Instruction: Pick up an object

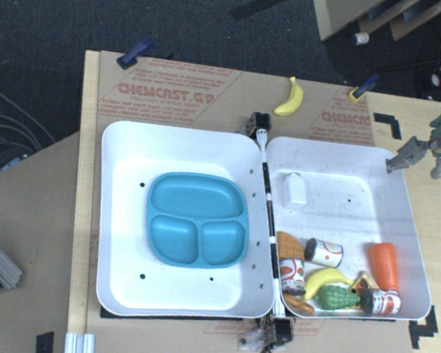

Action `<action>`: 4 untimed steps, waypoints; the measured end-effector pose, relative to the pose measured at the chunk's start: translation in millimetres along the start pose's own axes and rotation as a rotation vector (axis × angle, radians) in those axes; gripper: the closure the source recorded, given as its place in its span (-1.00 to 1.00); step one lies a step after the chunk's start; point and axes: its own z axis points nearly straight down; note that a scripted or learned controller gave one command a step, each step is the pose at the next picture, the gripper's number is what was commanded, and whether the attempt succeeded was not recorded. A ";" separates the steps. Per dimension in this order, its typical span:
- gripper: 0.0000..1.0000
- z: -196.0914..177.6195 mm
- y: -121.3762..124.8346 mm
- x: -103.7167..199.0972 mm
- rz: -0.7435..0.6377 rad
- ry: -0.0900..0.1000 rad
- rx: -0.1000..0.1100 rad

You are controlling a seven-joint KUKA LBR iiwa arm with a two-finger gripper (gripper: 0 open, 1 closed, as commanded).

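**Tool at the far right corner; objects lying toward the near edge of the right bin**

We are seeing the tool [427, 156] hanging over the far right corner of the right bin [348, 164], just at its rim. We cannot tell how it is set, and nothing is showing in its grasp.

The candidate objects are crowding the near end of the same bin. The orange carrot [384, 264] is lying nearest the tool, its long axis running roughly from the far side to the near side. Farther on, a yellow banana [321, 280], a green piece [336, 299] and two small cans [324, 252] are touching or nearly touching.

We are judging that the coming move means travelling toward the near edge and slightly left, then descending. The carrot, standing apart, looks the cleanest target.

The left bin is holding a blue divided tray [196, 220]. On the worktop [214, 96], another banana [290, 99] is lying outside the bins.
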 end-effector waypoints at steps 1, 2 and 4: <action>-1.00 161.7 33.1 -9.1 -0.002 0.005 0.004; -1.00 186.5 -44.4 -6.5 -0.004 0.012 0.005; -1.00 176.6 -43.7 -7.0 -0.004 0.009 0.002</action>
